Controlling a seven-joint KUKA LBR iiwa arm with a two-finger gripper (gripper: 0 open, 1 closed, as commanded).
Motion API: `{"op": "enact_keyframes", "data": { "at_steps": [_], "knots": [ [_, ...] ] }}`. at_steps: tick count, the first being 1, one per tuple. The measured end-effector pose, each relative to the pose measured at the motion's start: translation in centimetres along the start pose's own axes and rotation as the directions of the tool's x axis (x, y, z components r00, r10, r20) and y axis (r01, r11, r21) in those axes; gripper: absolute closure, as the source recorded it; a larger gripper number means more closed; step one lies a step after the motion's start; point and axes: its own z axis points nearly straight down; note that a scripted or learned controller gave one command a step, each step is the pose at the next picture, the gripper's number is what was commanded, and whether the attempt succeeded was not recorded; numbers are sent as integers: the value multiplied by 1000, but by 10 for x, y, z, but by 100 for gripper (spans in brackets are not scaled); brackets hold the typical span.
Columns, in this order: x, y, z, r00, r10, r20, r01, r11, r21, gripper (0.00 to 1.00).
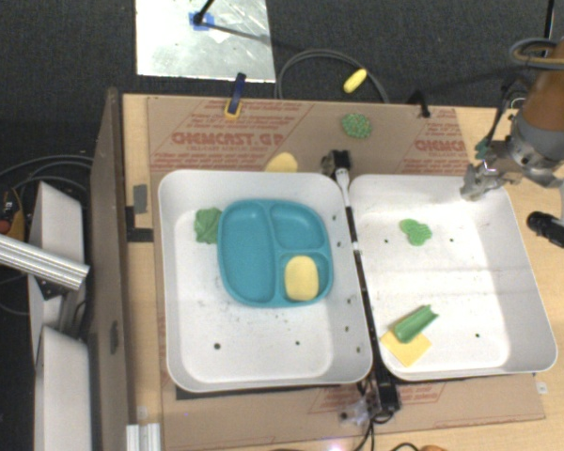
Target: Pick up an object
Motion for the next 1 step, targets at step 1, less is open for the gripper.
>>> {"op": "enact_keyframes", "data": {
  "at_steps": [1],
  "knots": [
    [12,0,-87,1000,-9,-2,9,1000,-2,100]
  ]
}}
